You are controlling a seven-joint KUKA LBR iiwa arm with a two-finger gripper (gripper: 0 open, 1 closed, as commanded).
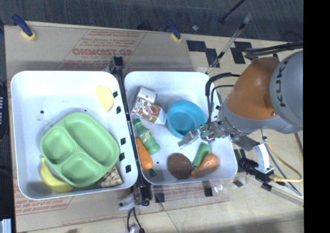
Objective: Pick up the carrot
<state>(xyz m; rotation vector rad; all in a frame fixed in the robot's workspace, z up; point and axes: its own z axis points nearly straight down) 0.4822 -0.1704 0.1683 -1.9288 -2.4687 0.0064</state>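
bins: 2 | carrot [144, 155]: 1, right bin [170, 80], front-left corner beside green bottle [146, 135] | gripper [198, 137]: fingers spread, pinching nothing, over right bin near blue bowl [185, 117]

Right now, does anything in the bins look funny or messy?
Nothing looks spilled or broken. The green plate sits tilted on a yellow thing in the left bin, and the toys in the right bin lie jumbled.
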